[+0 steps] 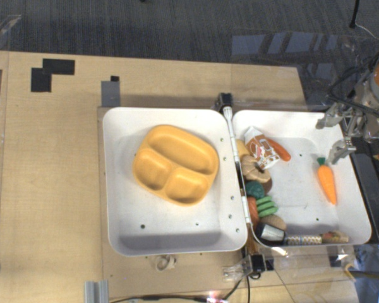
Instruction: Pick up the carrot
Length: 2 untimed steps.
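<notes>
Wooden bench bearing two white bins

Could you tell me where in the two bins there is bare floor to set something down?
The right bin is bare between the carrot and the toy pile along its left wall. The left bin is bare all round the yellow tray, widest below it. The pile's side is crowded.

Grey arm at right edge, gripper pointing left, low, tilted downward
</notes>
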Each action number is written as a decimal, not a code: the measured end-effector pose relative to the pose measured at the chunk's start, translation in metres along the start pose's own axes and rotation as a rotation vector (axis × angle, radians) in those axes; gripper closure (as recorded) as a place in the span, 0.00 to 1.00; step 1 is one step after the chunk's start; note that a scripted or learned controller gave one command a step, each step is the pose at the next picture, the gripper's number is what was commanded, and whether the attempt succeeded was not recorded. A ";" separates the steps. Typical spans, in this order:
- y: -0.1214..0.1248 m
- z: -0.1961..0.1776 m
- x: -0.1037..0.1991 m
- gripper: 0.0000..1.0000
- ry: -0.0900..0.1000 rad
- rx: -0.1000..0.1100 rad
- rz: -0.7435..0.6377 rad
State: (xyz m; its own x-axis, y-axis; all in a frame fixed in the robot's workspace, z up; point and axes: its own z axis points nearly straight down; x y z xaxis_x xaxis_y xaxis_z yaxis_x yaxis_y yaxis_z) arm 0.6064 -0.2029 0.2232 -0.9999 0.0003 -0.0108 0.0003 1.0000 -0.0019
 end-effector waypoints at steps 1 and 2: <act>-0.004 0.132 0.046 0.00 -0.008 0.004 -0.184; -0.002 0.132 0.077 0.00 -0.007 0.003 -0.164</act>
State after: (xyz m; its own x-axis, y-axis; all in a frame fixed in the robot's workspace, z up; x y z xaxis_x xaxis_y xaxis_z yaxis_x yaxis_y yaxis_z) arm 0.5310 -0.2054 0.0902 -0.9865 -0.1629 -0.0166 -0.1629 0.9866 -0.0069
